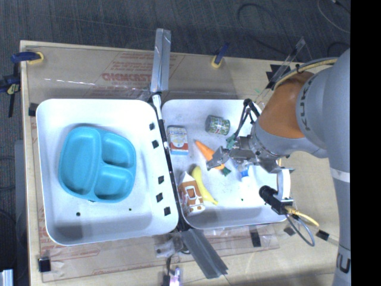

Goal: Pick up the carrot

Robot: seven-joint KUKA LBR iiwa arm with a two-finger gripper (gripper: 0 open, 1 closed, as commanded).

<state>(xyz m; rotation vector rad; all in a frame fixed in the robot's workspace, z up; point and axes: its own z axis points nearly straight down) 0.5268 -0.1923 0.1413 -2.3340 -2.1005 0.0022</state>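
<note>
The carrot (205,149) is a short orange cone lying in the middle of the right bin (238,210), its tip pointing to the upper left. My gripper (222,158) hangs low in that bin, just right of and below the carrot's thick end and seemingly touching it. A small orange patch (225,171) shows under the gripper body. The grey arm with its orange band (284,113) comes in from the right and covers the bin's right side.
In the right bin lie a small can (218,124), a white and red carton (177,140), a banana (203,187), a brown juice box (191,198) and a blue item (243,173). The left bin (59,231) holds a blue divided plate (98,161).
</note>
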